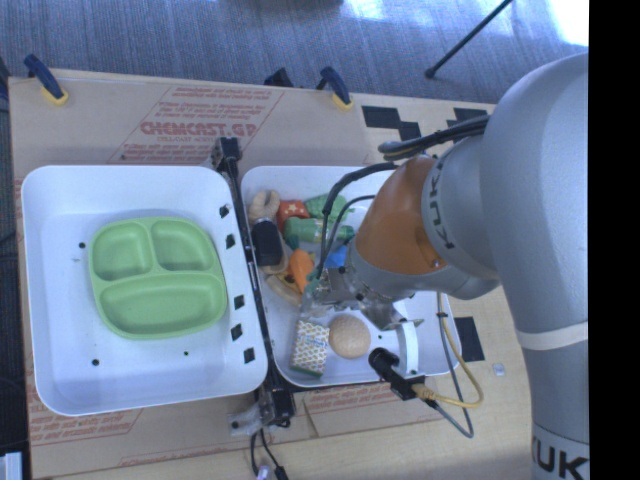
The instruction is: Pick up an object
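Arm (520, 218), grey with an orange band, is seen reaching from the right of the frame over the right bin (425, 363). The left bin (50, 268) is occupied by a green divided plate (157, 276). Hand (335, 293) is lowered among the small objects at frame centre, beside an orange piece (301, 268), above a tan ball (349, 336) and a patterned block (311, 346); its state cannot be told.

green plate (157, 278), white bins (50, 298), orange band (395, 230)

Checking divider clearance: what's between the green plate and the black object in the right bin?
Camera view: bare white floor of the left bin, then the black clips joining both bins, between green plate and black object.
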`<action>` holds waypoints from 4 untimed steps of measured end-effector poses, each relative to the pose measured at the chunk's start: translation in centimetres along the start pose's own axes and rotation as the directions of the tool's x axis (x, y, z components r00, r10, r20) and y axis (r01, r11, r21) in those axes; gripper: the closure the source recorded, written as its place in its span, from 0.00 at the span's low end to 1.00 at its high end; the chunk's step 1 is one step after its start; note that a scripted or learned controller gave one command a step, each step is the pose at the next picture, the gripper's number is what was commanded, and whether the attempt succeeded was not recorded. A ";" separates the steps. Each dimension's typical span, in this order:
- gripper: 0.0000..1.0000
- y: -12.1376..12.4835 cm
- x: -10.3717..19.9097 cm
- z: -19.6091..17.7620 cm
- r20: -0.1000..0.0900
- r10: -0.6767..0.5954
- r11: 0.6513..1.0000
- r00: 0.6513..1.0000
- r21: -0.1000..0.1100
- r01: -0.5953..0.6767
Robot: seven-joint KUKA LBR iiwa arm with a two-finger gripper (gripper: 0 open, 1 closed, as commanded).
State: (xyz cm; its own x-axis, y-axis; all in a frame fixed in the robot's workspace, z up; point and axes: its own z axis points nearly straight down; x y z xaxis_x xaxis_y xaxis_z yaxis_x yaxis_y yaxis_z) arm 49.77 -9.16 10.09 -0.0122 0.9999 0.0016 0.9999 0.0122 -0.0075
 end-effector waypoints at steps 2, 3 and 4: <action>1.00 0.0 0.0 -1.0 0.000 -0.004 1.000 1.000 0.003 0.004; 0.00 0.0 0.0 -1.0 0.000 -0.004 1.000 1.000 0.002 0.004; 0.00 0.9 -0.6 1.0 0.000 0.007 1.000 1.000 -0.002 -0.007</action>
State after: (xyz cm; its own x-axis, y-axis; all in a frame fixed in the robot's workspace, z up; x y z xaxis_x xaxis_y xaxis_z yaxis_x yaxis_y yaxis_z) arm 50.70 -9.79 9.11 -0.0049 1.0000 0.0015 1.0000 0.0049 -0.0059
